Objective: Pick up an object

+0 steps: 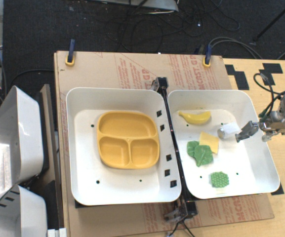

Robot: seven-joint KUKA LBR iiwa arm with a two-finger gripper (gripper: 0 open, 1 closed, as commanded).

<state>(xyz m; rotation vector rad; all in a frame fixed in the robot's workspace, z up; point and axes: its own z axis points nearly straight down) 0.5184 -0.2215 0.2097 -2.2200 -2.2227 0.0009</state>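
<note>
The right bin [261, 167] holds a yellow banana [195, 116] near its back, a pale yellow wedge [209, 142] in the middle, a dark green leafy piece [200, 153] beside the wedge, and a round light green knobbly piece [220, 179] near the front. A small white-grey object [226, 131] lies just right of the wedge. My gripper [245, 131] reaches in over the right rim, low in the bin, right beside that white-grey object. Whether it touches the object is unclear.
The left bin [80, 177] holds a yellow divided tray [128, 138]. A black divider [172, 147] runs between the two bins. The bins rest on a cardboard sheet [132, 65] with clamps at its back. White containers [11, 142] stand at the far left.
</note>
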